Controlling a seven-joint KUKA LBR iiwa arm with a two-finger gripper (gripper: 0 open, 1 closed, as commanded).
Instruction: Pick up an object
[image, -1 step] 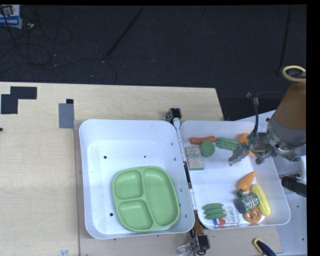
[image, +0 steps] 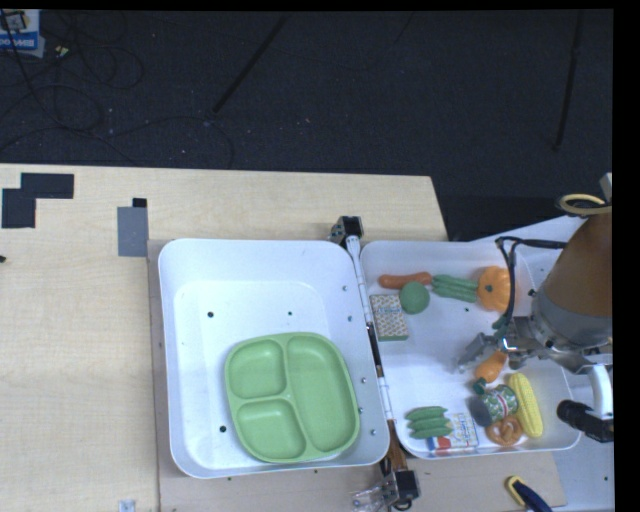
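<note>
Two white bins sit side by side on the surface; the right bin (image: 395, 385) is the landmark. Toy foods crowd its far-right end, so the tool (image: 487, 350) hangs low there, just beside a small orange piece (image: 489, 367). Whether it is gripping anything I cannot tell. A green tray (image: 291, 396) fills the neighbouring bin.

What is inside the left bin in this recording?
The left bin holds a green divided plate with three compartments, lying toward its near right corner. Nothing lies in the compartments. The bin floor under the plate is covered, so anything beneath it cannot be seen.
</note>
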